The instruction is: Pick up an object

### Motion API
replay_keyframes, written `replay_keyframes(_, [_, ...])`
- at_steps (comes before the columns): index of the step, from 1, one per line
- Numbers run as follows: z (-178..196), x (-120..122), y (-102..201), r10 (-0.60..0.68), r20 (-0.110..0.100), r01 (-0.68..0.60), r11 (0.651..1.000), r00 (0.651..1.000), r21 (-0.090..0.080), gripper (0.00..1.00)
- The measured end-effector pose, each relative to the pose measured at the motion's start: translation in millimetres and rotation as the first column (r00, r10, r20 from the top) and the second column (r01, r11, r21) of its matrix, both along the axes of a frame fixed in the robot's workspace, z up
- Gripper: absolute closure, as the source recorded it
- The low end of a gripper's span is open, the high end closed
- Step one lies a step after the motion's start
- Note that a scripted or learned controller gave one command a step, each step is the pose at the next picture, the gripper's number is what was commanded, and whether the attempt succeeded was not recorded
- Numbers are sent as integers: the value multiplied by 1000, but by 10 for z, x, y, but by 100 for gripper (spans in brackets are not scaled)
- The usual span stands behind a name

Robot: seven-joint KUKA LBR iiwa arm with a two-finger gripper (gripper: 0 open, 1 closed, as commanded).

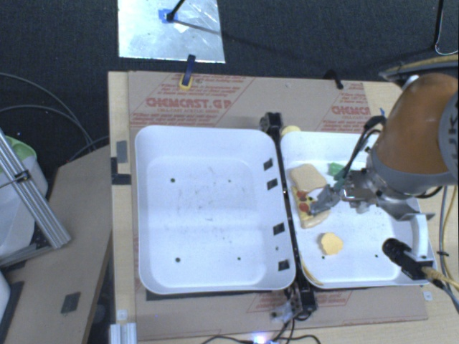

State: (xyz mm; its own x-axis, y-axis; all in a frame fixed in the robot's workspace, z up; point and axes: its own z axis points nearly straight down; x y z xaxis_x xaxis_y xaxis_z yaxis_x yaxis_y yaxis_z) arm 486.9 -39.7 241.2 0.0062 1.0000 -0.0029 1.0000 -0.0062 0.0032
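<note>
Tool (320, 201) low over toys by right bin (358, 267) left wall; finger state unclear.

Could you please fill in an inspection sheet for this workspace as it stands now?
Surface: wooden bench bearing two shallow white plastic bins, left bin and right bin.
Job's things: in the right bin, a tan bread-like slab, a small round yellow piece, a green item and a pale piece with red spots.
Clutter: a yellow and blue clamp on the bench's far edge.
End effector: end effector low over the right bin's left side, at the spotted piece.
Cables: black cables on the dark floor.
Surroundings: shiny metal sheet on dark carpet.
</note>
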Motion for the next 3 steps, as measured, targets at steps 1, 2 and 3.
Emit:
replay_keyframes(1, [-602,334,362,13,-6,-13,1000,1000,4,0])
replay_keyframes(2, [-571,-15,241,6,-5,-6,1000,1000,3,0])
replay_keyframes(3, [-1521,-29,-938,-4,-8,4,1000,1000,-1,0])
